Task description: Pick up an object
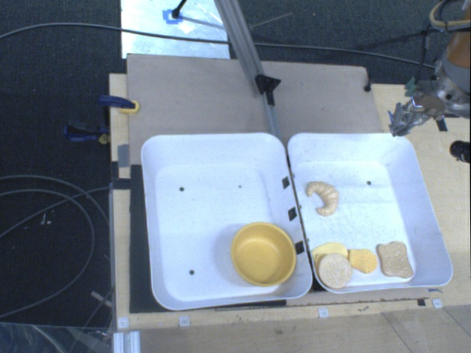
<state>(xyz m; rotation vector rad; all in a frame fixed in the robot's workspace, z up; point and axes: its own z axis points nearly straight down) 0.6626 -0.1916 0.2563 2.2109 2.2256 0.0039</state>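
Camera view — gripper (401,121) at right bin's (423,190) upper corner | croissant (324,196) well apart

The arm (452,57) is pale grey metal with an orange-tan ring curving near its upper part. Its wrist is a boxy silver block with dark fittings. The tool (401,120) is slim, dark grey and metallic, with small prongs.

a pale croissant (324,196), cracker (362,260), toast slice (394,259) and round biscuit (335,270) lie in the right bin (427,197).
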